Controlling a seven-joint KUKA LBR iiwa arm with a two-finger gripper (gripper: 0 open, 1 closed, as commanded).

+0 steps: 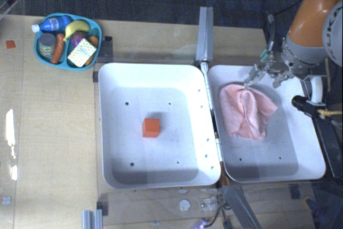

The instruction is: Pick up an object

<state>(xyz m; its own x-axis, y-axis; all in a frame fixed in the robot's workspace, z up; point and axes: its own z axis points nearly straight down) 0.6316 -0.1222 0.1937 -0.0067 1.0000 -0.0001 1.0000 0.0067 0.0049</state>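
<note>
A small orange cube (151, 127) sits near the middle of the left bin (112, 169). A crumpled pink cloth (245, 111) lies in the upper left part of the right bin (300, 166). My gripper (265, 78) hangs over the back of the right bin, just above the cloth's far edge. Its fingers (252, 78) are spread open and there is nothing between them. The grey arm with its orange band (316, 8) comes in from the upper right.
A blue dish (38, 51) with toy food stands on the bench at the back left. A metal divider post (204, 35) rises between the bins at the back. Black cables (308, 105) run along the right bin's right side.
</note>
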